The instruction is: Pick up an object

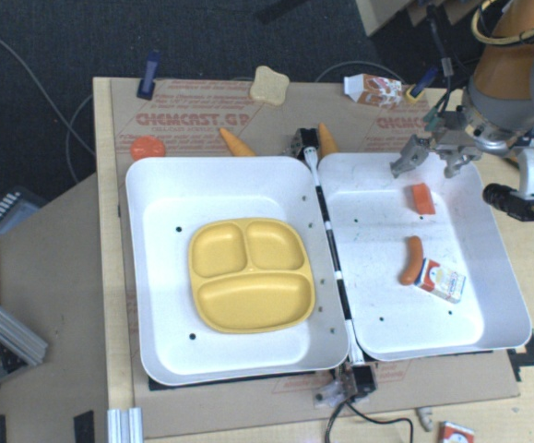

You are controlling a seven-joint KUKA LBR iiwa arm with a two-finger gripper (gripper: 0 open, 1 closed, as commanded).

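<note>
Orange sausage [411, 260] in right bin [497, 275], long axis near-vertical.

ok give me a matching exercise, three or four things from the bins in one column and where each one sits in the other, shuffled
Things:
1. yellow divided plastic plate
2. small orange-red block
3. orange toy sausage
4. small white carton

Places:
A. right bin, near its far edge
B. touching the sausage's right side
C. left bin, middle
D. right bin, middle

Pairs: 1-C, 2-A, 3-D, 4-B
</note>
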